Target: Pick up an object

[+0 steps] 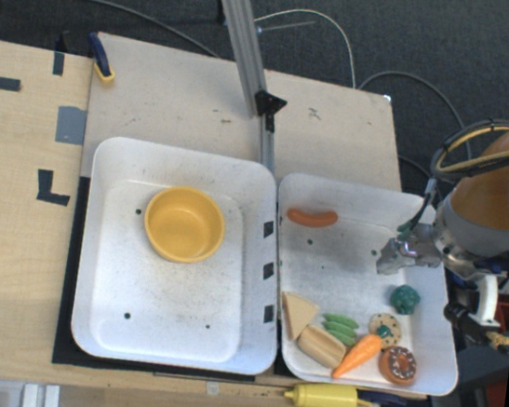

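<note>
STEP: reach for pick; lower squarely over one isolated item, avoiding the crowded cluster | GRIPPER: gripper [389, 259] above right bin [341, 257]; open or closed, cannot tell | TARGET: green ball [404, 298] lies alone in right bin, near gripper, toward front edge; sausage [312, 217] farther, at back

Illumination is even, diffuse and moderately bright. The two white bins, the left bin [110, 225] and the right bin [366, 214], read as the brightest surfaces, without blown-out glare. Shadows are soft and short: a faint one sits inside the yellow bowl [185, 224], another beneath the arm's wrist. The dark floor at the top edge stays underexposed. Overall sharpness is modest; small toy foods appear slightly soft, and fine texture is grainy.
</note>
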